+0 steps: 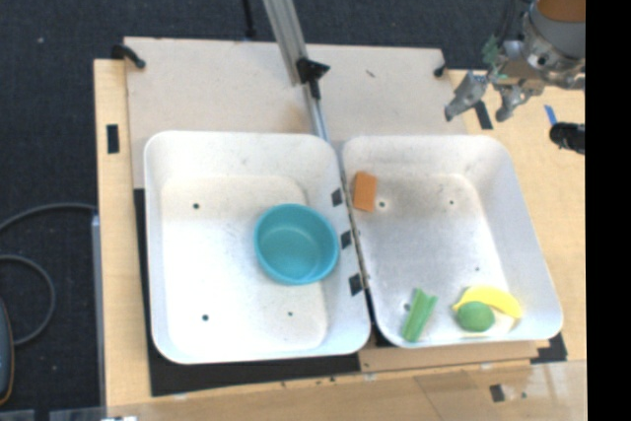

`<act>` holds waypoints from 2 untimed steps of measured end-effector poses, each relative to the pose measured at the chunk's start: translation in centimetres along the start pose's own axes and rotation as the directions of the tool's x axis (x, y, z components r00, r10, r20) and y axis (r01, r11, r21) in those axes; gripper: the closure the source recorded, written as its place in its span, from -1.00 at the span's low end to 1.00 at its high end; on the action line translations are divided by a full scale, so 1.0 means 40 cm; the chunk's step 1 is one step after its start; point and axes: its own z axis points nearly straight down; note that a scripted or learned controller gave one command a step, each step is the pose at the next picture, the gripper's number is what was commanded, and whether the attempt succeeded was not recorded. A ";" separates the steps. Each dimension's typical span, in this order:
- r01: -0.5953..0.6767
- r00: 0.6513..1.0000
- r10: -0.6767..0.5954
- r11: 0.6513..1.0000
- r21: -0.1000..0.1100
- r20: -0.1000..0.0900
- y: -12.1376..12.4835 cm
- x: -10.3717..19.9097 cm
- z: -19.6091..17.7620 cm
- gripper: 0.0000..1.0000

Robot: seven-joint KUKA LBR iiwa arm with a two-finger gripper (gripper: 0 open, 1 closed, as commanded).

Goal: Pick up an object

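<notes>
Wooden bench (222, 84), pale tan, spreads beneath everything and carries the two shallow white bins side by side, both lower in the view than the gripper. Of these, the left bin (177, 173) lies well down and to the left of the tool, and the right bin (513, 202) sits just below it, its far rim near the fingertips. A slanted aluminium rail (276, 5) runs from the top of the view down to the seam between the bins, well to the tool's left. The grey arm (557, 0), with its orange band, enters at the upper right, directly above the tool.

The gripper (490, 101) hangs over the bare bench just beyond the right bin's far rim. Its two fingers stand spread apart with nothing between them.

A teal bowl (296, 244) rests upright in the left bin, far down and to the left of the tool. Inside the right bin, a yellow piece (498, 301) lies at the near right corner, straight down the view from the tool, touching a green ball (475, 316). A green stick (419, 315) lies just left of those two, apart from them. An orange block (364, 191) sits near the right bin's far left corner, down and to the left of the tool, closest of all.
</notes>
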 end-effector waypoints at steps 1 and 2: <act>0.001 1.000 -0.001 1.000 0.001 0.001 0.000 -0.001 0.000 -1.00; -0.003 1.000 0.003 1.000 0.004 0.000 -0.021 -0.002 0.113 -1.00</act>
